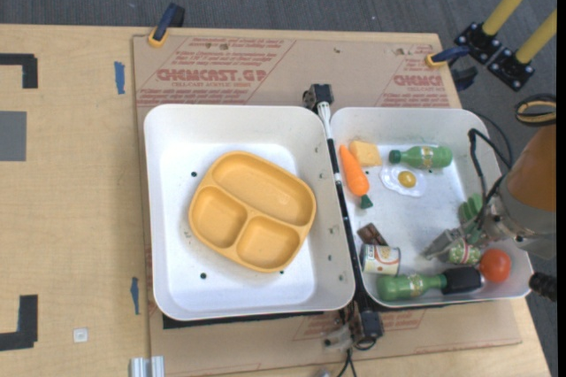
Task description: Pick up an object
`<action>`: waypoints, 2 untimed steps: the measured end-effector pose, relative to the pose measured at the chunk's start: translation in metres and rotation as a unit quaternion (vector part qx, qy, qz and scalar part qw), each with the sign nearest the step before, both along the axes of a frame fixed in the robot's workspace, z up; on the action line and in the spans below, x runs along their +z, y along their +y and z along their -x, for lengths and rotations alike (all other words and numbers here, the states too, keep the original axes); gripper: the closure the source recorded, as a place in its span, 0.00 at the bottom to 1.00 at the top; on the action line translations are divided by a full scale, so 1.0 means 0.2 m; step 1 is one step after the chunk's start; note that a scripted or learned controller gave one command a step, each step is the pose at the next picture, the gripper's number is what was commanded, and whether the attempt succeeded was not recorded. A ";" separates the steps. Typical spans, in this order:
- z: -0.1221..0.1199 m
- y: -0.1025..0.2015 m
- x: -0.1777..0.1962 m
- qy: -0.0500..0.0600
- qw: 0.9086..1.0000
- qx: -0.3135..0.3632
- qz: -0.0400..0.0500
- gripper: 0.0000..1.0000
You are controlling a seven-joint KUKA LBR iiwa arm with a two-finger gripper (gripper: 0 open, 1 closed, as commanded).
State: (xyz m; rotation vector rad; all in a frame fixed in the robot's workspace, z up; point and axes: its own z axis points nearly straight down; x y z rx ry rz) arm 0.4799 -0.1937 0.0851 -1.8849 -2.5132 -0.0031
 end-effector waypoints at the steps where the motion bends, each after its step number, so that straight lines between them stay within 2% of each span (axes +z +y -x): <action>1: -0.01 0.00 0.05 -0.002 1.000 0.000 0.000 1.00; 2: 0.00 0.33 0.00 -0.001 0.999 0.038 0.000 1.00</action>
